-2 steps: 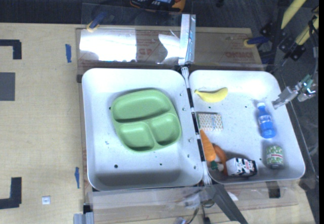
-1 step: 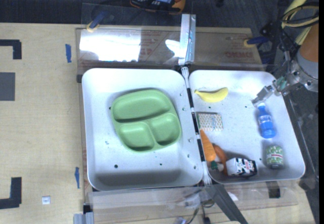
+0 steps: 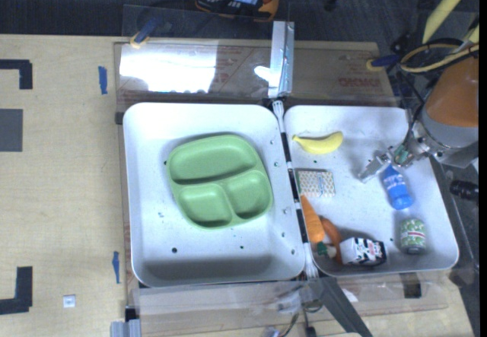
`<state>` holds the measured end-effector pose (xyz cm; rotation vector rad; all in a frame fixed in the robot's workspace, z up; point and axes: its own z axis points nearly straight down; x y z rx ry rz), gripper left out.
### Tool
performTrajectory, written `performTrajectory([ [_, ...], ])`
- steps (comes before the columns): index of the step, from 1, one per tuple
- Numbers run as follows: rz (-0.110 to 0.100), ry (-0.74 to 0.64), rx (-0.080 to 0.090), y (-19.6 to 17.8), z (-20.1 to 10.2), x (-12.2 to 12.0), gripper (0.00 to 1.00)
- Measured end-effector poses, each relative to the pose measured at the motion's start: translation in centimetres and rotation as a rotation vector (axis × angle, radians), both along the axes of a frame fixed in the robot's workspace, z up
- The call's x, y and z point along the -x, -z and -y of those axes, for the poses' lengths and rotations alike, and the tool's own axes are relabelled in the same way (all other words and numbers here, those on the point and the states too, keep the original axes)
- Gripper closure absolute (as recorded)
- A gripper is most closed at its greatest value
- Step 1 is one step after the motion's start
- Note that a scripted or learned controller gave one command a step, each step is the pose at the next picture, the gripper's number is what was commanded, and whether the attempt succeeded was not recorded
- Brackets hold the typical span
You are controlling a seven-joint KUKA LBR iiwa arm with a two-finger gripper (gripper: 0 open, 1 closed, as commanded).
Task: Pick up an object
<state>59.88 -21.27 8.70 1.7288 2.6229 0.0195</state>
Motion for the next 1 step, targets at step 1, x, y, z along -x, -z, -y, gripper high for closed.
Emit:
performTrajectory([
  [1,0.005,0.002,0.007,-1.12,0.28,-0.07,1.0],
])
